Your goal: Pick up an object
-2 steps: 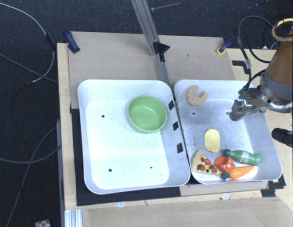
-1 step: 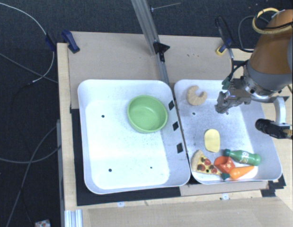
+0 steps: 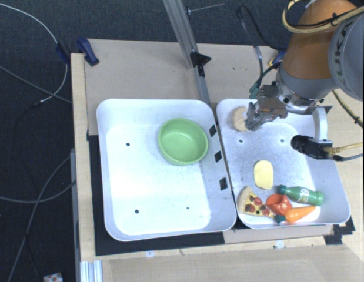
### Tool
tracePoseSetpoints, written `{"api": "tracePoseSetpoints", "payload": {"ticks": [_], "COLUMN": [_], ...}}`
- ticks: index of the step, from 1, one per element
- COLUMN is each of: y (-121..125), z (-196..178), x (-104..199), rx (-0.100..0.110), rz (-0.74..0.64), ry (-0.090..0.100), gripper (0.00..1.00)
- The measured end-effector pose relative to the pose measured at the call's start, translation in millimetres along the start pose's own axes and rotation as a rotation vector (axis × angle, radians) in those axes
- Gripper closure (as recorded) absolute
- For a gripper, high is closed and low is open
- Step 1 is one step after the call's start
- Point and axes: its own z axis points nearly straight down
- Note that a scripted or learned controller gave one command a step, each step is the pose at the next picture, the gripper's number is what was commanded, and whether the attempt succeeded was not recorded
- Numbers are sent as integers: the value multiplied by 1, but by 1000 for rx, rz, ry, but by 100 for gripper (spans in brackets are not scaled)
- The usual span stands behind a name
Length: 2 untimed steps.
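Note:
My gripper (image 3: 254, 121) hangs over the far left corner of the right bin (image 3: 299, 151), right beside a tan round cookie-like piece (image 3: 239, 119) that touches its left side. Lower in that bin lie a yellow oval piece (image 3: 263, 174), a pizza slice (image 3: 253, 203), a red pepper (image 3: 278, 204), a green bottle (image 3: 301, 195) and an orange carrot (image 3: 299, 214). In the left bin (image 3: 152, 210), a green bowl (image 3: 182, 141) stands upright near its far right side.
A slanted metal pole (image 3: 184, 31) rises behind the bins. Black clips (image 3: 217, 155) line the seam between the two bins. The bench edge and loose cables lie to the left.

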Motion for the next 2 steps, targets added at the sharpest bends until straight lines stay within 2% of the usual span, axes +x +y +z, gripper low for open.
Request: {"api": "tracePoseSetpoints", "payload": {"ticks": [2], "y": [42], "z": [0], "x": [120], "rx": [2], "rz": [1], "ry": [-1], "gripper": [100]}}
